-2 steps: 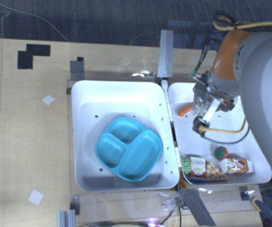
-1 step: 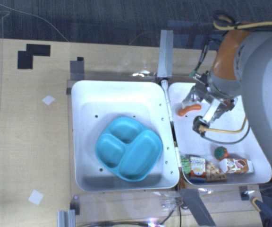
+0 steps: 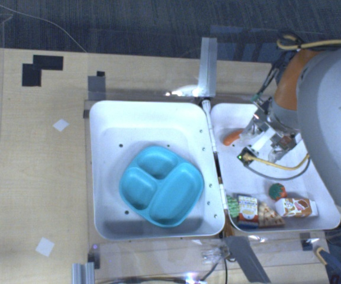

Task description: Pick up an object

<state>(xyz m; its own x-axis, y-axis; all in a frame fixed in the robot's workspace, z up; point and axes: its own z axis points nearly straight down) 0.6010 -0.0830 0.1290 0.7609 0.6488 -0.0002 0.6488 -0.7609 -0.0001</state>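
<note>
Hovering: tool [image 3: 254, 139] near carrot [image 3: 232, 136] | right bin [image 3: 218, 158] left wall close

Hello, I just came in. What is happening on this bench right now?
A grey arm reaches from the right into the right bin. Its gripper is low in the bin's upper part, beside an orange carrot-like item. Nothing visible is between its fingers. A strawberry-like toy and some small packets lie near the bin's front. The left bin holds a blue divided plate.
</note>
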